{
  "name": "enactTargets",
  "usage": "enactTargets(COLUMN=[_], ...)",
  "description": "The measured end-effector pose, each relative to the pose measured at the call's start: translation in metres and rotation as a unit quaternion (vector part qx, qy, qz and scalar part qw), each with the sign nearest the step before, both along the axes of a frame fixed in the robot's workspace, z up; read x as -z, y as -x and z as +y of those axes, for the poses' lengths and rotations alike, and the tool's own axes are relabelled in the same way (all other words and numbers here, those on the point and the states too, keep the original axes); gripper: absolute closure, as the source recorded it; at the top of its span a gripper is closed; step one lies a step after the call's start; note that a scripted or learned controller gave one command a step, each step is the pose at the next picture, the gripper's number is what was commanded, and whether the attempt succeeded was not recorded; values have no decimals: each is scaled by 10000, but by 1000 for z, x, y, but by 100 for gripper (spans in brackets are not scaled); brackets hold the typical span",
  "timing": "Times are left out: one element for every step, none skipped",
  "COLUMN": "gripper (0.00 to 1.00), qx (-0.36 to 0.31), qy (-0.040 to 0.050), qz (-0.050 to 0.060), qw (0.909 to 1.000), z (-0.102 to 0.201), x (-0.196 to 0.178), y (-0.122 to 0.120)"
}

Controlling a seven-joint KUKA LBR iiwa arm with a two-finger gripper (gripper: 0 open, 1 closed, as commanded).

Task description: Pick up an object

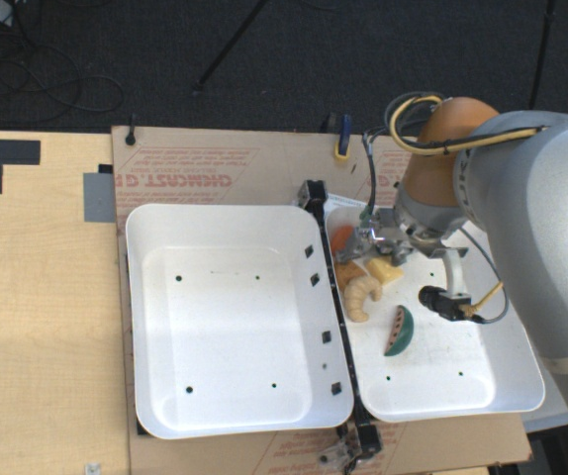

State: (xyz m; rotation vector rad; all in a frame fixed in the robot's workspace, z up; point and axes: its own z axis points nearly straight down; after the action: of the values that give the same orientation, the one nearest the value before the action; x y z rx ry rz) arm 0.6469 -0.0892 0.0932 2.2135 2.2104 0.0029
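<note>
In the camera view, your gripper [381, 250] sits low in the right bin [482, 389], over the pile at its near-left corner: a croissant [360, 293], a yellow block [387, 273] and an orange piece [341, 238]. You cannot tell its state. A watermelon slice [399, 330] lies just beside; nothing looks lifted, so the pick is left.

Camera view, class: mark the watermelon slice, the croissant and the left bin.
watermelon slice [399, 331], camera view, middle of its red face.
croissant [360, 295], camera view, middle of its tan body.
left bin [227, 315], camera view, bare white floor.
</note>
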Motion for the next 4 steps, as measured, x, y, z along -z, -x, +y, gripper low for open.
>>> enactTargets(gripper=[0, 0, 0, 0], qx=[-4, -16, -28, 5], qy=[-4, -6, -9, -35], qz=[-2, -2, 0, -14], qw=[10000, 10000, 10000, 10000], z=[3, 4, 4, -2], x=[0, 0, 0, -1], y=[0, 0, -1, 49])
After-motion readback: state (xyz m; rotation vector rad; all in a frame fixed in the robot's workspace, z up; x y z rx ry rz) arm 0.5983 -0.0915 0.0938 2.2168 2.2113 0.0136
